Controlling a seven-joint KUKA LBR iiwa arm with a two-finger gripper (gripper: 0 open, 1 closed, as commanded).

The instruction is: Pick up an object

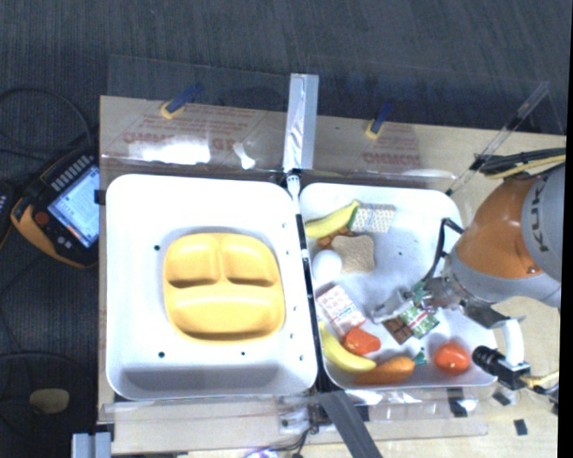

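**Over the right bin: arm reaching into the clutter**

Camera view, right side: arm w/ orange band is coming in from the right and hanging over the right bin [428,202], wrist dipping toward the bin's middle. Gripper [417,312] is sitting low among the items, just over a small green/red packet [420,319] — probably because that's the chosen target. Can't tell how the hand is set; nothing is clearly showing between it, so not calling it a hold.

Pickable stuff is crowding the bin's left & front edges, prob. just dumped loose: banana [330,220] at top left, bread slice [354,251] below it, white egg [326,266], pink box [337,306], second banana [343,352], tomato [361,341], carrot [386,371], another tomato [451,357].

Left bin [126,265] is carrying a yellow divided tray [224,285], lying flat, centred, well apart from the arm.
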